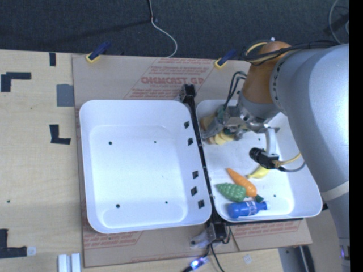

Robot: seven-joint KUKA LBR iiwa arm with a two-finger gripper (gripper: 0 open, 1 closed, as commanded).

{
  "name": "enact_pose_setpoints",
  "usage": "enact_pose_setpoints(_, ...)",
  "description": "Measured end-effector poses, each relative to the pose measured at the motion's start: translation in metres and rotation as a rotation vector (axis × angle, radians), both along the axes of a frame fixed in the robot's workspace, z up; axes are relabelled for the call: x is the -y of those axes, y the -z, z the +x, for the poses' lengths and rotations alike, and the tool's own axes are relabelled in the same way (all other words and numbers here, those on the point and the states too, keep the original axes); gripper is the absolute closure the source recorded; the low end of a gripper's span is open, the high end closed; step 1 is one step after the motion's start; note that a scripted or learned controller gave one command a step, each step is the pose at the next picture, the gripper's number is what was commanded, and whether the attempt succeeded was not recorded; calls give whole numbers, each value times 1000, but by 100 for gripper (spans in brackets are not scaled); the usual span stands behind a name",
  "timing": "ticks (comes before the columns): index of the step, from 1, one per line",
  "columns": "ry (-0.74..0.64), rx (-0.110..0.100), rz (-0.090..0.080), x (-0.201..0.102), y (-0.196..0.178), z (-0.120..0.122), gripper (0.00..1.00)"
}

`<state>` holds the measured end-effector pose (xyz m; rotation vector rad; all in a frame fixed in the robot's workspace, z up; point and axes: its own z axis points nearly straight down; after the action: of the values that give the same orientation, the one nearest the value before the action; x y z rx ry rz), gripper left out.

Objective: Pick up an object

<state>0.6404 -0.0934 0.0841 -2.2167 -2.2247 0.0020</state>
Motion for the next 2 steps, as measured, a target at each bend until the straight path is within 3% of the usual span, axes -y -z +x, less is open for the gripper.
enact_pose_setpoints(1, 1, -9, 3, 0, -12, -3, 100)
enact_pose_setpoints(2, 5, -2, -1, 16, 1, -39, 100)
